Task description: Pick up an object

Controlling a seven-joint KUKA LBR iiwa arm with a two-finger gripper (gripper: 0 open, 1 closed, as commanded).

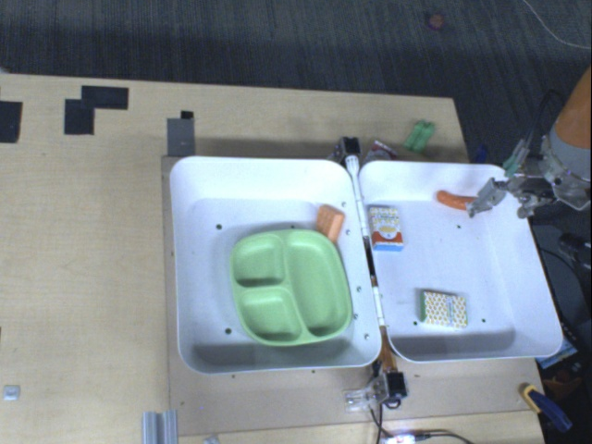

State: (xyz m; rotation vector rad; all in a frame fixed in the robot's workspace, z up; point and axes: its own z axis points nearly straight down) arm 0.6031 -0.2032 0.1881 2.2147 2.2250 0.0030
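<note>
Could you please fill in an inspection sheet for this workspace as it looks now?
Surface: wooden bench with two white bins; left bin, right bin.
Job's things: green tray and orange block in left bin; carton, green box and orange stick in right bin.
Clutter: green item on the bench behind the bins; black patches at the bench's far left.
Grippers: end effector above the right bin's far right, beside the stick, holding nothing.
Cables: thin cable on the floor, wires at the front edge.
Surroundings: dark carpet.
</note>
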